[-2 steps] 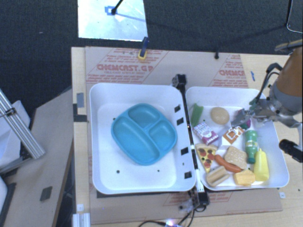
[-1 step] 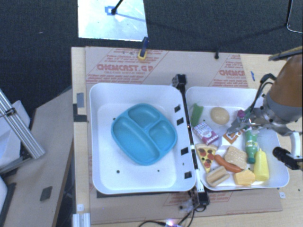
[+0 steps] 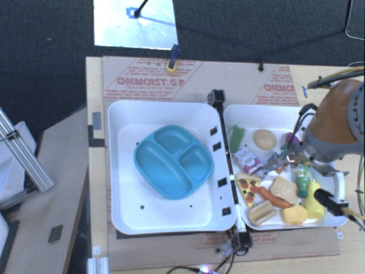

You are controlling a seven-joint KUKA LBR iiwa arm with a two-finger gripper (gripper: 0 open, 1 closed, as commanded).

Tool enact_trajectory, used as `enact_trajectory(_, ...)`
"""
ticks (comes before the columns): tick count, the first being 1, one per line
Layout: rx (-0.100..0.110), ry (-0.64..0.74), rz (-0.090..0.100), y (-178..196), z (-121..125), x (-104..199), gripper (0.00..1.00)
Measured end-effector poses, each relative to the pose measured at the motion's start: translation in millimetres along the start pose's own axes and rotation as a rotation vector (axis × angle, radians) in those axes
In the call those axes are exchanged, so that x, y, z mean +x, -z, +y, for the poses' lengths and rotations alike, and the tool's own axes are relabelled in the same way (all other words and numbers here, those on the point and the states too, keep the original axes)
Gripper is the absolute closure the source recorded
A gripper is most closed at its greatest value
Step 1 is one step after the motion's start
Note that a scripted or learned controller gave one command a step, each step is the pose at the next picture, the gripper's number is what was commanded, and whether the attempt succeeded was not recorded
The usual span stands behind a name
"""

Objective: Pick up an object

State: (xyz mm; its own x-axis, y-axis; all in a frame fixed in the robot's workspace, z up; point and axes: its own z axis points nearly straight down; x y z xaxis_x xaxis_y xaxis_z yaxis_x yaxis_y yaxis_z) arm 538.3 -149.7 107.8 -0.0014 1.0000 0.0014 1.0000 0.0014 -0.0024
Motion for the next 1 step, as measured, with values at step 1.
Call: enact_trajectory(1,-0.003,0.0,-0.001,-23.8,1.0,0.6,0.0)
